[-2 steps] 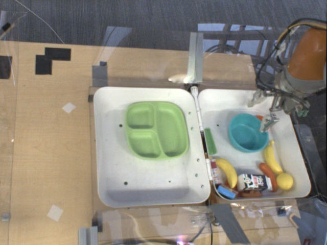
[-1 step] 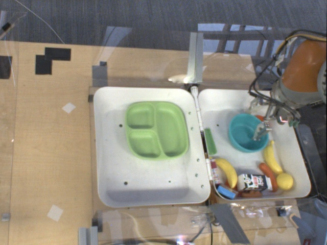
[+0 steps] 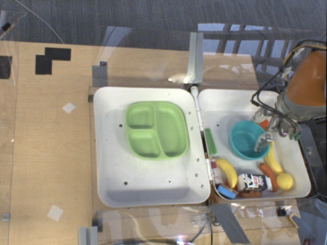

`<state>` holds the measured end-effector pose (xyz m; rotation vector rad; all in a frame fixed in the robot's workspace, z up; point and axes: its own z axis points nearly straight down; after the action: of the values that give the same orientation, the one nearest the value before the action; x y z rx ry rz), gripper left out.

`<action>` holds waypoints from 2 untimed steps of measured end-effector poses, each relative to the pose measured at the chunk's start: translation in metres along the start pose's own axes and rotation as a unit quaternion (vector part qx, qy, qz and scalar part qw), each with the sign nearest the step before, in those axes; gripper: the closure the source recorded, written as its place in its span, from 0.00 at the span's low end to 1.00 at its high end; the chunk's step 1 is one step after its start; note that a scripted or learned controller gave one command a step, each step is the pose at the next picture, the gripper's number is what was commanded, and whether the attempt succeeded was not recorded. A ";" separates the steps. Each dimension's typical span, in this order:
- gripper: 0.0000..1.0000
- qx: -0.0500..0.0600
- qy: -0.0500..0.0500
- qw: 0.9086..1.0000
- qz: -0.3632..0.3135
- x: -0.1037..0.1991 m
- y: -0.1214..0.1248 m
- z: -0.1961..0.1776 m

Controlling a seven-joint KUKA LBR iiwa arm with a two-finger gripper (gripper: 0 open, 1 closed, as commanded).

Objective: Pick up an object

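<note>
Counting the bench: two bins, one plate, one bowl, and a scatter of toy food.

Two white bins are sitting side by side, left bin (image 3: 110,188) and right bin (image 3: 225,103). One green divided plate (image 3: 156,129) is lying in the left. At 3 o'clock one teal bowl (image 3: 247,139) is resting, with two bananas (image 3: 228,171) (image 3: 273,160), one lemon (image 3: 284,181), one green bar (image 3: 209,141) and one small carton (image 3: 253,182).

Grey carpet (image 3: 102,9) fills the top of the frame. Below it lies a light wooden table (image 3: 46,152) with black marks (image 3: 51,59) upper left.
</note>
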<state>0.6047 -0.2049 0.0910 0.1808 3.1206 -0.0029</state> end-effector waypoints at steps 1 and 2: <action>0.00 0.000 -0.001 0.999 0.040 0.039 0.000 -0.001; 0.00 0.000 -0.002 0.999 0.055 0.054 -0.006 -0.002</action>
<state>0.5508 -0.2046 0.0918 0.3503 3.1025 -0.0028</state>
